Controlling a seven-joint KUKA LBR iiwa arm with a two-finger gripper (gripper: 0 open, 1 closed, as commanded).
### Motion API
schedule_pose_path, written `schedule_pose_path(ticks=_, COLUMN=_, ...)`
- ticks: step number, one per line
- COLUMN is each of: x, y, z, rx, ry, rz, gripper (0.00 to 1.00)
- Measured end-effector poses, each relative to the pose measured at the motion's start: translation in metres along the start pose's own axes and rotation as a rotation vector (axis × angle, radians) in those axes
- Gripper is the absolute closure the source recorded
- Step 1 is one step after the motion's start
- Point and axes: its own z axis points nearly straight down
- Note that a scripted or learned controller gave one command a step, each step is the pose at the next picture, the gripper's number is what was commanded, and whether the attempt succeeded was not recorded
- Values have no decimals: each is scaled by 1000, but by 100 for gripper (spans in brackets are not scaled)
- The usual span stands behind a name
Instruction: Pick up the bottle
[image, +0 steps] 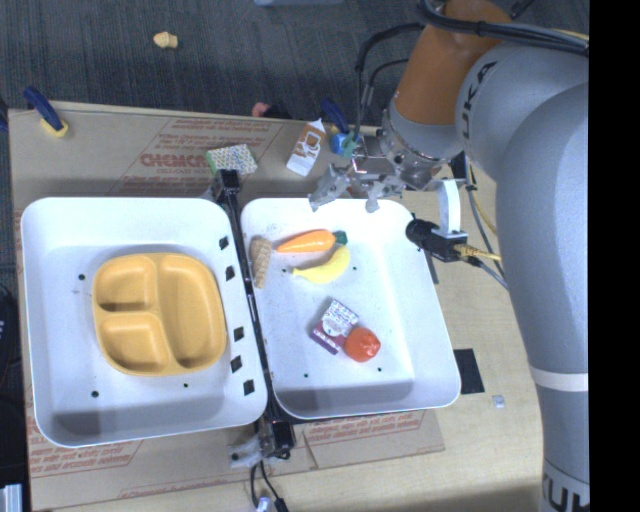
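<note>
The bottle lies on its side in the right bin, toward the near right; it has a purple and white label and a red cap end pointing to the near right. My gripper hangs over the far rim of the right bin, well behind the bottle and apart from it. Its two grey fingers are spread open with nothing between them. The carrot and banana lie between the gripper and the bottle.
An orange carrot, a yellow banana and a waffle cone lie in the far part of the right bin. A yellow compartment plate sits in the left bin. A small carton and a packet lie behind the bins.
</note>
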Motion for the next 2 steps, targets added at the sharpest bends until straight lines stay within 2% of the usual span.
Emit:
schedule_pose_path(ticks=1, x=1, y=0, z=-10, rx=2, ry=1, rz=-5, gripper=100)
schedule_pose_path(ticks=2, x=60, y=-12, z=30, rx=2, ry=1, rz=227, gripper=100)
